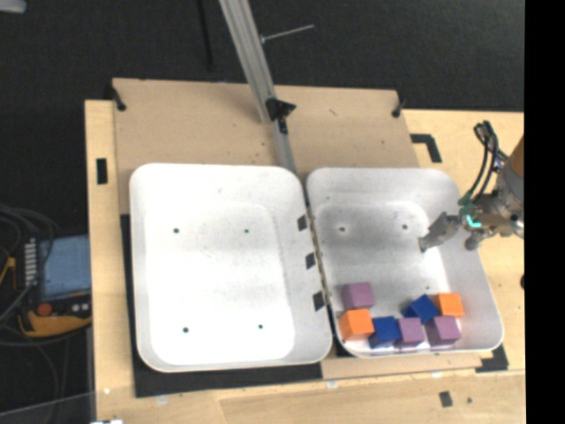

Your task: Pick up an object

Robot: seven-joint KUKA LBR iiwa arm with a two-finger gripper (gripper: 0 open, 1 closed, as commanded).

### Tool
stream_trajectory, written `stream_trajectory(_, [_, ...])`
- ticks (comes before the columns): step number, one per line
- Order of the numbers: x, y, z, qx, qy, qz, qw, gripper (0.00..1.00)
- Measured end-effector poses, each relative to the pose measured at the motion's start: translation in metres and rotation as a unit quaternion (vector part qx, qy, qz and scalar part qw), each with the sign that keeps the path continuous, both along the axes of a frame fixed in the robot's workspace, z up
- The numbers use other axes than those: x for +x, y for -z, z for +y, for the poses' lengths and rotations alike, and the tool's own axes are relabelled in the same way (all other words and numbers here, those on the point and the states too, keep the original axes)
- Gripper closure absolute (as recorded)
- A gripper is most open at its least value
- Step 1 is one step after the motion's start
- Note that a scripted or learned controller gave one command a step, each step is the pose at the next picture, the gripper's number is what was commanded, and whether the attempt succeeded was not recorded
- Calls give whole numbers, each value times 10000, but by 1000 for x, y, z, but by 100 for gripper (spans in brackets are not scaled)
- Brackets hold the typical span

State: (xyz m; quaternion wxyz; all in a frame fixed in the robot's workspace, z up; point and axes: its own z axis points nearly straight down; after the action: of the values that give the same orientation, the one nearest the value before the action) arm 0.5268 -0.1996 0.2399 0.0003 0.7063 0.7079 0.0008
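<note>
Several small blocks lie along the near side of the right bin [380, 197]: a purple block [357, 295], an orange block [357, 323], a blue block [385, 331], a second purple block [411, 331], another blue block [424, 308], a second orange block [450, 304] and a third purple block [444, 329]. My gripper [454, 236] hangs over the bin's right side, above and behind the blocks. It is open, with nothing between its fingers [434, 233].
The left bin [216, 263] sits beside the right one. A slanted metal pole [252, 56] rises from the bench behind the bins. Cables and a blue box [64, 268] lie off the bench at the left.
</note>
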Motion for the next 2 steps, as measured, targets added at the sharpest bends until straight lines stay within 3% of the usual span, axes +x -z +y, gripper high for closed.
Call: stream_trajectory(2, [5, 92, 6, -9, 33, 26, 10000, 0])
